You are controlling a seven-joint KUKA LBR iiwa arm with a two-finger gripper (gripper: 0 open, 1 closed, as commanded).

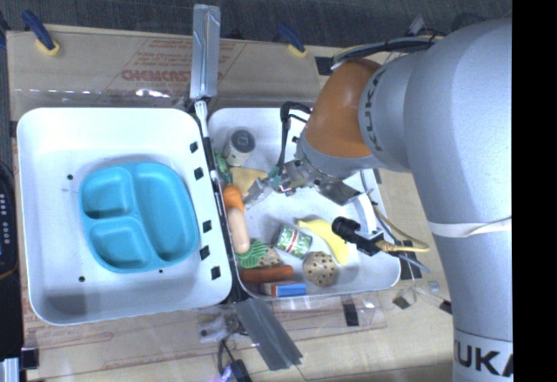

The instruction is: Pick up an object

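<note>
Arm over right bin [261,123], gripper [277,183] low near the bin's middle; can't tell if it's released or clenched.
Yellow wedge [246,177] just beside it at 9 o'clock, carrot [231,197] at 8. Banana [325,235], small can [294,241], brown holed ball [319,268] sit toward 5 o'clock. Blue divided tray [137,215] in left bin [52,137].

The grey arm [452,137] comes in from the right side and bends down toward the left. The orange band [341,110] sits just above the wrist. The gripper [277,183] points down and to the left, low, and its tips are close together.
</note>
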